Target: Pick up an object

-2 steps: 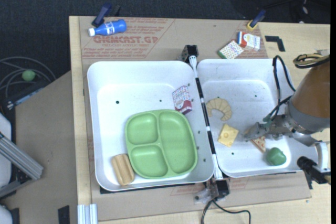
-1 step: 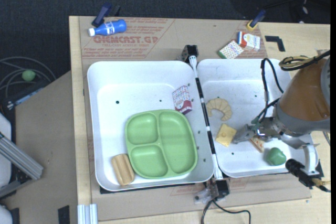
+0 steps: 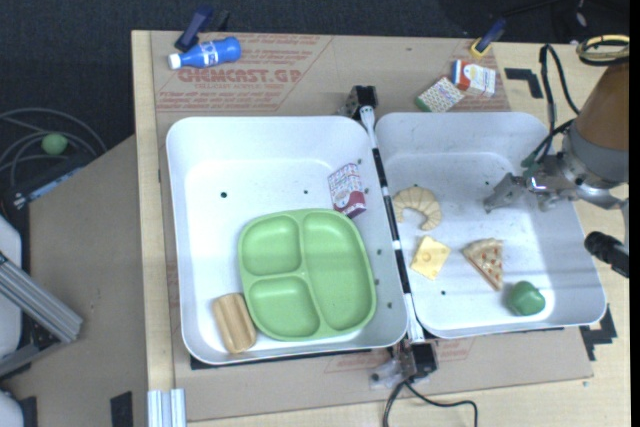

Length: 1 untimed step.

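The right bin (image 3: 470,130) holds a beige croissant (image 3: 418,205), a yellow cheese wedge (image 3: 432,258), a pizza slice (image 3: 487,262) and a round green object (image 3: 526,297). My gripper (image 3: 506,194) reaches in from the right and hovers low over the bin's bare floor. It is right of the croissant and above the pizza slice, touching neither. Nothing shows in its grasp. The left bin (image 3: 200,155) holds a green divided plate (image 3: 305,273), a tan bread piece (image 3: 233,322) at the plate's lower left, and a red and white carton (image 3: 347,189) by the bin's right wall.
On the bench behind the bins lie a blue and white bottle (image 3: 206,53) and small cartons (image 3: 457,87). A black clamp (image 3: 362,100) sits where the bins meet. Cables (image 3: 560,75) run along the right edge near the arm.
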### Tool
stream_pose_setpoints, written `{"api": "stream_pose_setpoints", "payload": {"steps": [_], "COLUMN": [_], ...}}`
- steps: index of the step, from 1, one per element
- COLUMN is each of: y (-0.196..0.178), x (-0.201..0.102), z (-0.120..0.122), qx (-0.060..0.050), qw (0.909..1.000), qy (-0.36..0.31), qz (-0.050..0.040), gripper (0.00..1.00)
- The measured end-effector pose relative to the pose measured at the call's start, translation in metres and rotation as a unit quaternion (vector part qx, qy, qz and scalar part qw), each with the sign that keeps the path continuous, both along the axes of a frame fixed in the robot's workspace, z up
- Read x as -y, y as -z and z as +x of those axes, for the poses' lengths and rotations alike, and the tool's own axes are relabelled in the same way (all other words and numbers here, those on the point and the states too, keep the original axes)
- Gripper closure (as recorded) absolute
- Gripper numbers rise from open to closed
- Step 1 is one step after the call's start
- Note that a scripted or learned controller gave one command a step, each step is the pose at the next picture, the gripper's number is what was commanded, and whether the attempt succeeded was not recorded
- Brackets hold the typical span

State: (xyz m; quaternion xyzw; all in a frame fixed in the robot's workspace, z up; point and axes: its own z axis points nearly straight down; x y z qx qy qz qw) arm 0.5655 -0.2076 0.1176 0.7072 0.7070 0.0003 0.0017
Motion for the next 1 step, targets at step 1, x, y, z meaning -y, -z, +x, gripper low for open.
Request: {"api": "stream_pose_setpoints", "payload": {"steps": [1], "y": [-0.039], "x": [-0.0255], "z": [0.1022], "qx": [0.0], "qw": [1.0], "qy": [-0.002], "qz": [0.0007], "gripper": [0.0]}}
